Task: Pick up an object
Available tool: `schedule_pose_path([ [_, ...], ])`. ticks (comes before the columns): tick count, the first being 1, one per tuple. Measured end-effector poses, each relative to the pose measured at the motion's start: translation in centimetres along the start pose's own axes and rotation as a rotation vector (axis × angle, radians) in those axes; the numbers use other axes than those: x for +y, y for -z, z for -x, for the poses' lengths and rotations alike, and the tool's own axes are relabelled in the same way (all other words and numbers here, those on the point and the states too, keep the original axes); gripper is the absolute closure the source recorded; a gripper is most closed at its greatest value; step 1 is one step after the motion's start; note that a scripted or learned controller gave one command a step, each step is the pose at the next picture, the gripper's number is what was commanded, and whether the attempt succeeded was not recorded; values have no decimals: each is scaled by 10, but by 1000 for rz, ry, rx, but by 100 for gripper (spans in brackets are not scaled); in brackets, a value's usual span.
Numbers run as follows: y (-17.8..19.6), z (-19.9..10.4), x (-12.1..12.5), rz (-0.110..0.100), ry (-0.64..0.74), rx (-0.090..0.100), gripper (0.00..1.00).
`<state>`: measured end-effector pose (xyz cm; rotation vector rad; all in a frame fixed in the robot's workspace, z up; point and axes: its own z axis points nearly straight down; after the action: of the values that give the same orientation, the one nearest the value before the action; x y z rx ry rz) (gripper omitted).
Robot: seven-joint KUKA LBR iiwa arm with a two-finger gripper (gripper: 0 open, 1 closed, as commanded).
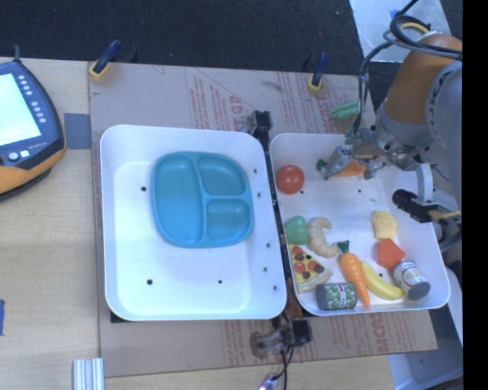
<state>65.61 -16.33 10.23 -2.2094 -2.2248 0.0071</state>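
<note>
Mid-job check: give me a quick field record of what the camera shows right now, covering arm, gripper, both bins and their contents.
arm: reaches in from the right over the right bin
gripper: low in the right bin's upper part, beside something orange; finger state unclear
left bin: holds a blue divided plate
right bin contents: red tomato, pizza slice, carrot, banana, green can, corn, small jar
off the bins: tablet at far left

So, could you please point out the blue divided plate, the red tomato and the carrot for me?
blue divided plate (179, 201), camera view, large left compartment.
red tomato (289, 179), camera view, middle of its top.
carrot (355, 271), camera view, orange body.
</note>
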Motion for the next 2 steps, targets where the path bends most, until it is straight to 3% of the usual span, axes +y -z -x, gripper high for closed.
schedule_pose_path([
  [1, 11, 0, 0, 0, 3, -1, 100],
  [2, 10, 0, 0, -1, 3, -1, 0],
])
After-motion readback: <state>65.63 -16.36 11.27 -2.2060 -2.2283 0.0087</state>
